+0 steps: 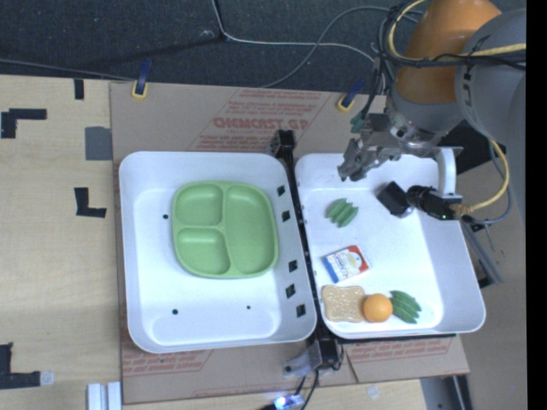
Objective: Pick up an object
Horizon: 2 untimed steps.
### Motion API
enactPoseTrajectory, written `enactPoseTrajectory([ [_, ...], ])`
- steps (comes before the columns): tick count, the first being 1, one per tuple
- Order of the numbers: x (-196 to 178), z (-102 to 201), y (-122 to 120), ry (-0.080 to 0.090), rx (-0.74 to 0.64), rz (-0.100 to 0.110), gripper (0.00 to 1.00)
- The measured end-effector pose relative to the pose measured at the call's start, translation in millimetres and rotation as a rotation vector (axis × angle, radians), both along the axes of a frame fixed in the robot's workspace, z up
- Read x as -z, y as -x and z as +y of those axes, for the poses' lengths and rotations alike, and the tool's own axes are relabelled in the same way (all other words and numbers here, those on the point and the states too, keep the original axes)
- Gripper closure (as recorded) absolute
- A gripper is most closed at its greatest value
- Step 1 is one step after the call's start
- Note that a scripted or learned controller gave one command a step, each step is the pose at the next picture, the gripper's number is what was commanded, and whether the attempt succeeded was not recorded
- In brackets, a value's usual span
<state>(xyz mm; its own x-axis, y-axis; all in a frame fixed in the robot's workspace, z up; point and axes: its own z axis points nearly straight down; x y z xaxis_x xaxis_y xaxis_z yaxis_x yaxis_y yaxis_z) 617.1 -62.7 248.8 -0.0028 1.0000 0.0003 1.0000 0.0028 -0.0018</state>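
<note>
Pale wooden desk (51, 254) with black tape marks (85, 202) on its left side. Over it, a brown cardboard sheet with red print (256, 122), pinned along the far edge by two yellow-and-blue clamps (141, 84). Beyond the desk, dark speckled carpet floor (111, 11), crossed by a thin grey cable (256, 39). Even, soft lighting, faint shadows only.

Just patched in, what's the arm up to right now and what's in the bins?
The arm's gripper hovers over the far end of the right bin, nothing visibly held. Below it lie a green pea pod, a small carton, a slice of toast, an orange and another green pod. The left bin holds a green divided plate. Nothing has been picked up yet.
</note>
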Motion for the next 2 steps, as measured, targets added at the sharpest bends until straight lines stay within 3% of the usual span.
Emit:
enactPoseTrajectory([
  [2, 25, 106, 21, 0.000, -0.002, 0.001, 1.00],
])
